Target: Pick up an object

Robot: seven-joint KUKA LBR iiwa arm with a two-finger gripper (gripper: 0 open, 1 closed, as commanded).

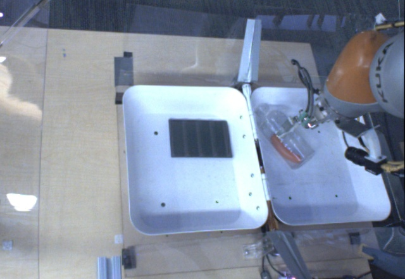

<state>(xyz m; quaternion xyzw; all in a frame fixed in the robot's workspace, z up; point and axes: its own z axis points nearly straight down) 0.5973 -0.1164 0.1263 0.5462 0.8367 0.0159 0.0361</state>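
our arm's orange band [354, 72] sits highest, closest to the lens, and below it we find the target: a clear plastic cup [288, 135] lying on its side in the right bin [335, 202], with a small orange-red object [286, 149] showing through or beside its lower wall; we cannot tell which. we see the gripper [308, 119] right at the cup's upper right edge, seemingly touching it, but we cannot tell how the tool is set, nor whether anything is held. we judge the risk to be slip: a smooth, thin, round cup on its side could roll toward the bin's left wall or squirt out under a squeeze, and the clear plastic may crumple. room is tight leftward, where the divider [248, 56] and rim stand near; the bin floor toward the front lies open. beyond, the left bin [145, 195] holds a dark slatted panel [199, 138].
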